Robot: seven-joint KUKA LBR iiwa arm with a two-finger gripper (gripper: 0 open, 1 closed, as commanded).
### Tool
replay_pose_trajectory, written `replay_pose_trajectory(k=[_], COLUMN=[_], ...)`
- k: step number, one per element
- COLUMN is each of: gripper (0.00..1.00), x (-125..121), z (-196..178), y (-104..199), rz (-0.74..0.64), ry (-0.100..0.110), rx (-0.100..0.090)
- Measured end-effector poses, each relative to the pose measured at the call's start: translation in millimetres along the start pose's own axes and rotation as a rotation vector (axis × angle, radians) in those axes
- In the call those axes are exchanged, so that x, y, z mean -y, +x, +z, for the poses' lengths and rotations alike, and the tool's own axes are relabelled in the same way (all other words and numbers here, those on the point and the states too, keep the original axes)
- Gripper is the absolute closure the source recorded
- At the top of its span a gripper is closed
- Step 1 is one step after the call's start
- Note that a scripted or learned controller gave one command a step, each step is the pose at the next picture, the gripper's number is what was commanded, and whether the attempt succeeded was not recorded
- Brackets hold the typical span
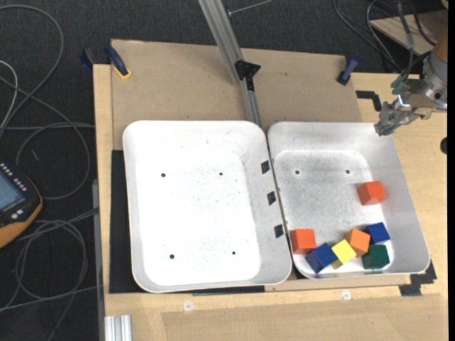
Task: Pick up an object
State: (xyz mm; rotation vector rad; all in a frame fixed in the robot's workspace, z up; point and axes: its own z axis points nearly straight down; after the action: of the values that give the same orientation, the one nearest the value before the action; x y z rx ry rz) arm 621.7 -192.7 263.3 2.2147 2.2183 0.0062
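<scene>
We judge the lone small orange block (371,192), mid-right in the right-hand white bin (323,142), rigid, light and best pinched across two opposite flat faces. The end effector (387,123) hovers beyond the bin's far-right corner; whether it is released or clenched, we cannot tell.

You have two shallow white bins side by side on a pale wooden bench (178,69): the left bin (135,190) and the right bin (405,212). A grey metal pole (226,41) slants over the bench's far side. Blue clamps (117,61) grip the far edge. Black cables (43,112) trail across the dark floor, beside an orange-edged handheld pendant (14,197).
</scene>
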Motion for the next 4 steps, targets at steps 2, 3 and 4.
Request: replay_pose_trajectory(k=[2, 3, 4], gripper=[1.00, 1.00, 1.00], x=[52, 75, 84], z=[10, 17, 19], y=[106, 146, 195], rz=[-0.004, -0.003, -0.005], ry=[0.011, 0.011, 0.010], rx=[-0.006, -0.005, -0.006])
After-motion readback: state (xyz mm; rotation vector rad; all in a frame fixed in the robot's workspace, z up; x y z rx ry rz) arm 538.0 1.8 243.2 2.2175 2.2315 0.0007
